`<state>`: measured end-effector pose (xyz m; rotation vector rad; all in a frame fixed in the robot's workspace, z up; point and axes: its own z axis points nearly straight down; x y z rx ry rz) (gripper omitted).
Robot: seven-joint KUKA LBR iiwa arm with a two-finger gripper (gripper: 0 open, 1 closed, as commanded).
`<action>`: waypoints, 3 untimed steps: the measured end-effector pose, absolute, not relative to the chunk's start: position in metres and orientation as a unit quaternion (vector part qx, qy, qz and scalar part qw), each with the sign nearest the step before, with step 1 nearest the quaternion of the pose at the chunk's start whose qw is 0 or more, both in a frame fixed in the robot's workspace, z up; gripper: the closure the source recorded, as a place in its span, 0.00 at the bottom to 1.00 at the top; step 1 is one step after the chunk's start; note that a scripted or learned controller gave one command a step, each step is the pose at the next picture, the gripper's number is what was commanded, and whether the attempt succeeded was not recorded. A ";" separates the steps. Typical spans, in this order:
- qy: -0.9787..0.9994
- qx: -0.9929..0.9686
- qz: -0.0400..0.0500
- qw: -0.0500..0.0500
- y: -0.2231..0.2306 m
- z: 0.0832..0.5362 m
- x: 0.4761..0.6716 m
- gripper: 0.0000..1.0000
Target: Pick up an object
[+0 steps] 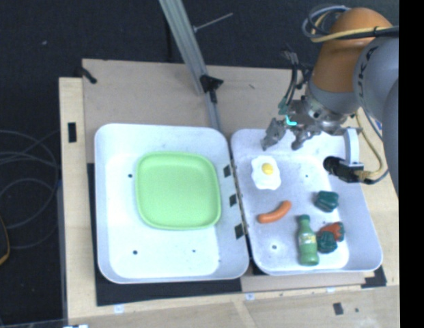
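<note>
Counting five toys (307, 221), one plate (177, 190)

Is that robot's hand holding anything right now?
No. The hand hangs open over the right bin's far edge with nothing between its fingers; the fried egg lies just below it.

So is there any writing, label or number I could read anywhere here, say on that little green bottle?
None can be read.
The green bottle has a pale label band, too small and blurred to make out.
The fried egg toy, sausage and green plate bear no text.
</note>
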<state>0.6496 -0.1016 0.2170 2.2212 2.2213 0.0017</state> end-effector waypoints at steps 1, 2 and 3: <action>0.707 0.707 0.001 0.000 -0.102 0.217 0.650 0.00; 0.707 0.707 -0.002 -0.001 -0.105 0.159 0.657 0.00; 0.707 0.707 -0.002 -0.001 -0.105 0.106 0.656 0.00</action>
